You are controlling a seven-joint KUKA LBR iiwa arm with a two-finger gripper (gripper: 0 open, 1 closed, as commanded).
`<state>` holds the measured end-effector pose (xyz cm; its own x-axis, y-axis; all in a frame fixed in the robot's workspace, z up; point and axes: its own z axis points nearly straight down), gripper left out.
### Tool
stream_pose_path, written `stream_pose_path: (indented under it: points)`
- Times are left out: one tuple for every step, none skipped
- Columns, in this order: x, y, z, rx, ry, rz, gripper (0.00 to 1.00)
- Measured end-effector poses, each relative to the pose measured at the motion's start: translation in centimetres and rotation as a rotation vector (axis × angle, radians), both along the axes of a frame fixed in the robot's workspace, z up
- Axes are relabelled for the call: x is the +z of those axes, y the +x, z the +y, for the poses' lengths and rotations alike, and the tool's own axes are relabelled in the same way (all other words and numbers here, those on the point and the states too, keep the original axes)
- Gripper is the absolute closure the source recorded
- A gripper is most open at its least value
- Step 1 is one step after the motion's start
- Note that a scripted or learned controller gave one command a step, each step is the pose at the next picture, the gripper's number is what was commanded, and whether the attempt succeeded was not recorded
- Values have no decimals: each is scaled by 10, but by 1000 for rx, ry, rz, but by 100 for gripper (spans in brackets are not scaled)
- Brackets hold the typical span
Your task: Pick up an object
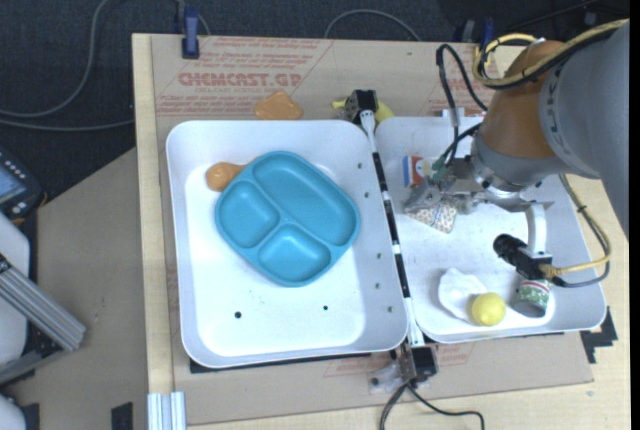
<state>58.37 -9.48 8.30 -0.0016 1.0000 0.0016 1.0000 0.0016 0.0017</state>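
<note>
My gripper (436, 190) is low in the right bin (570, 318), near its left wall. Just below it, touching or nearly touching, lies a small speckled packet (438, 216). A red, white and blue carton (414, 168) stands just left of the gripper. Toward the bin's front, a yellow ball (488, 309) rests on a white cloth (457, 287), with a small green and silver object (533, 298) to its right. The arm's grey body and orange band hide the back right of this bin.
The left bin (200, 318) holds a blue divided plate (287, 216), with an orange object (221, 176) peeking out at its upper left. An orange piece (278, 106) lies on the board behind the bins. A black clip (362, 103) sits where the bins meet.
</note>
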Motion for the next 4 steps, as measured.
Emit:
stream_pose_path:
  points:
    - [17, 3, -4, -2, -6, -13, 100]
    - [16, 2, -4, -2, -6, -10, 0]
    - [2, 43, -2, 0, -3, -3, 0]
    - [2, 72, -2, 0, -3, -3, 0]
